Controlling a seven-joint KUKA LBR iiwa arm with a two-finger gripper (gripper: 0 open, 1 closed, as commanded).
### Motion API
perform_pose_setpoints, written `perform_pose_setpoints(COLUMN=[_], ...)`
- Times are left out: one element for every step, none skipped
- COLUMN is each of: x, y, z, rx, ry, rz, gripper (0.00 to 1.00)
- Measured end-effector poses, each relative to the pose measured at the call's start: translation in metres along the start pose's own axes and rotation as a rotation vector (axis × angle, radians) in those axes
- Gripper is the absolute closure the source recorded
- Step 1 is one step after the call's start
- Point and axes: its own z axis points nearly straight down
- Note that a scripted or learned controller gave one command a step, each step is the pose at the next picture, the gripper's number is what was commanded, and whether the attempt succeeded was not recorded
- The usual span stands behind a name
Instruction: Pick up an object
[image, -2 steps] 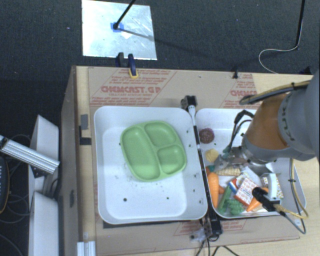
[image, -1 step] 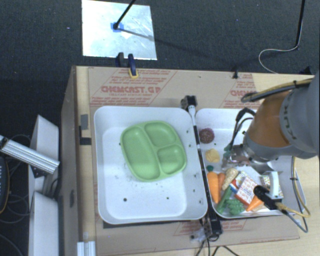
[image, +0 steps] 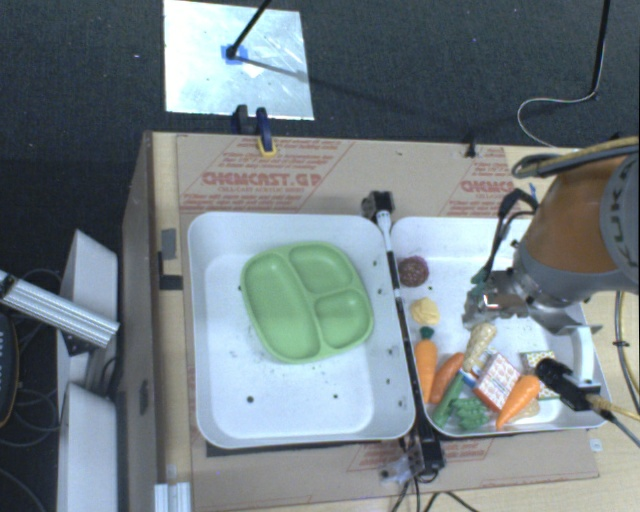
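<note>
My gripper (image: 483, 303) hangs low over the middle of the right bin (image: 450, 238), reaching in from the right. Just below it lies a pale beige corn-like piece (image: 480, 344). A dark red round piece (image: 413, 269) and a yellow piece (image: 425, 311) lie to its left, near the bin's left wall. Along the front of the bin lie two orange carrots (image: 427, 367), a red box (image: 496, 384), a third carrot (image: 518, 399) and a green broccoli-like piece (image: 462, 411). Nothing shows between the gripper's tips.
The left bin (image: 230, 390) holds a green divided plate (image: 306, 300). The divider between the two bins (image: 398, 310) runs just left of the toys. The arm's grey and orange body (image: 580, 235) covers the right bin's far right side.
</note>
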Motion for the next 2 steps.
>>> perform_pose_setpoints(x=[0.0, -0.049], y=[0.0, 0.012], z=[0.001, 0.101], rx=[0.001, 0.002], ry=[0.0, -0.001], rz=[0.001, 0.003], gripper=[0.0, 0.0])
